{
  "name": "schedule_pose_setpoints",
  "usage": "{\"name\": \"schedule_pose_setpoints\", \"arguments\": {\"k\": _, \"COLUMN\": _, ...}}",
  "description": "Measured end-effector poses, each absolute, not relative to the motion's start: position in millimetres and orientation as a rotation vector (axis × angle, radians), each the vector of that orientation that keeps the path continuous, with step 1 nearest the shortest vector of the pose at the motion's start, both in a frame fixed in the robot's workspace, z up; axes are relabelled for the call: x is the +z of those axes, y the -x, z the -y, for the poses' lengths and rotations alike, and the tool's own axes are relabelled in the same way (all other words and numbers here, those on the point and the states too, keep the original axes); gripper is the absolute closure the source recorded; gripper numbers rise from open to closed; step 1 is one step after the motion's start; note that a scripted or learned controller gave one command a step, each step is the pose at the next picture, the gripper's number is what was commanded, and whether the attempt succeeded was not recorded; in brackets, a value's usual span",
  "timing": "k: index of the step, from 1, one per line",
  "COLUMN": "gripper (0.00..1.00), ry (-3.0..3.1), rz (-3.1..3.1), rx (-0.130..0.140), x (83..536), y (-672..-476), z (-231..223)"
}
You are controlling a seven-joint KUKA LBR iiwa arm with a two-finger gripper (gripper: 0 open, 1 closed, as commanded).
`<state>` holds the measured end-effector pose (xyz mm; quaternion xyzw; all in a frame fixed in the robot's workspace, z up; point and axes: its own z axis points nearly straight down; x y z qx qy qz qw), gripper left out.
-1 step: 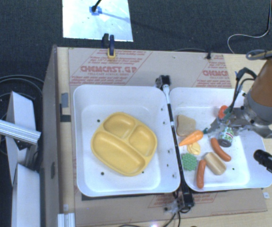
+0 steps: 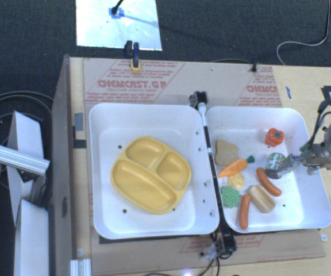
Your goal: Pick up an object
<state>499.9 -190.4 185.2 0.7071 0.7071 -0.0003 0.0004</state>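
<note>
The light is even and bright, the white bins (image 2: pixel 154 115) glare slightly, shadows are soft, and details look a little blurred.

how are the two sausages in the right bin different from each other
The upper sausage lies slanted, beside the hot dog bun and near a small can. The lower sausage stands nearly upright in the view, closer to the bin's front wall and next to the green broccoli piece. The lower one looks slightly longer and thinner. Both are glossy red-orange toy sausages lying loose in the right bin.
</note>
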Motion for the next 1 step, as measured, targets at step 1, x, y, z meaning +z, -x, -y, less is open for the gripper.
{"name": "schedule_pose_setpoints", "arguments": {"k": 1, "gripper": 0.0, "ry": -2.219, "rz": -2.221, "rx": 0.001, "x": 84.4, "y": -486.9, "z": 199.5}}
